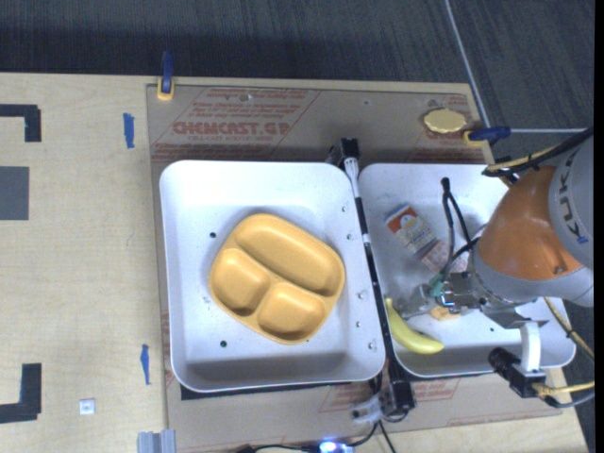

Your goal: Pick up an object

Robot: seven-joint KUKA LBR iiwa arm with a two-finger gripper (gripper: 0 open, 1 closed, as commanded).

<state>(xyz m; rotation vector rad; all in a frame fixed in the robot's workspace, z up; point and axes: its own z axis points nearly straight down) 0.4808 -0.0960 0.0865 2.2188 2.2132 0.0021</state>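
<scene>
Banana point(412, 333) is the nearest graspable obj: small, yellow, curved, smooth skin, looks like a toy; it lies flat in the near-left corner of the right bin point(377, 182), its left end up against the bin's left wall, its right end pointing twd the near rim. Gripper point(436, 298) sits just above/right of it, low over the bin floor; can't tell from this angle whether it's spread or pressed together, since the wrist and cables crowd it, and nothing is seen pinched in it. Arm point(528, 239) comes in from the right, orange band bulking over the bin's right half, grey link beyond. Also in the right bin: a small flat packet point(408, 228), white w/ an orange-red print, lying far-left of the gripper, apart from the banana. Left bin point(184, 196) holds a big yellow 3-compartment tray point(276, 276), turned at a slant, roughly centred. Both bins are white, shallow, side by side w/ a black strip betw. them, resting on a brown printed cardboard sheet point(245, 111) over a pale wood benchtop point(75, 253). Blue tape bits and black marks on the bench's left part; a tan disc point(444, 121) on the cardboard's far-right. Dark grey carpet point(283, 17) beyond the far edge.
</scene>
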